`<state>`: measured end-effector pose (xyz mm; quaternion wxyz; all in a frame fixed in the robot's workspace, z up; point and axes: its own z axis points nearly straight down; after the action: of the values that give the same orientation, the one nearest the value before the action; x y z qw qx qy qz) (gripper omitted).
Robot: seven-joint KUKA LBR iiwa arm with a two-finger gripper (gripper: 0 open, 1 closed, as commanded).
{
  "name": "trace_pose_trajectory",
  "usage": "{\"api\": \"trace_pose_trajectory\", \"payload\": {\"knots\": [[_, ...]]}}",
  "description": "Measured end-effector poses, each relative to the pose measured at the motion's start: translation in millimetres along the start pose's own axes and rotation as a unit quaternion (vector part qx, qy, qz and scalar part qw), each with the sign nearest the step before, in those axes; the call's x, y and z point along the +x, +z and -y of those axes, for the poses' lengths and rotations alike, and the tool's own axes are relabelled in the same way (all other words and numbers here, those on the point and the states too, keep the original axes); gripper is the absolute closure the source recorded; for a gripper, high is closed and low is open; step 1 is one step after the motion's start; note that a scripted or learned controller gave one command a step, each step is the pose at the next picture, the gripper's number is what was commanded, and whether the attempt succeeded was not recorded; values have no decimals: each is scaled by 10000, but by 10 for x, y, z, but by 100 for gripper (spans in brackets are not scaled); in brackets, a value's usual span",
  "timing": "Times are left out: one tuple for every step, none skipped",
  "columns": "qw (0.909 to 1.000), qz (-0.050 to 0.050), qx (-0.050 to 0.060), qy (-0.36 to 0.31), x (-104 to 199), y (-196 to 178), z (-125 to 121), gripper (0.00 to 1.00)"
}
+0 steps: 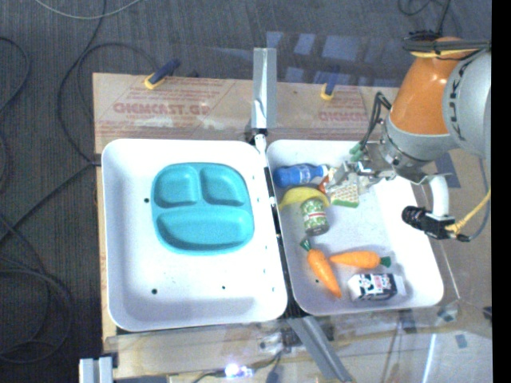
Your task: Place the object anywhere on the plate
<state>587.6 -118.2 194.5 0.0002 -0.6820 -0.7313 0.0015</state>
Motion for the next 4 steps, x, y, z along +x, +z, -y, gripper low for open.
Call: {"api": "trace_pose_trajectory", "payload": {"knots": [[9991,-12,11,416,578,121,-139,100],[9990,-4,4,-447,1286,115,-190,100],[9990,-5,4,-447,1286,115,-190,0],[9990,-6,13,-451,1288,31,-192,100]]}}
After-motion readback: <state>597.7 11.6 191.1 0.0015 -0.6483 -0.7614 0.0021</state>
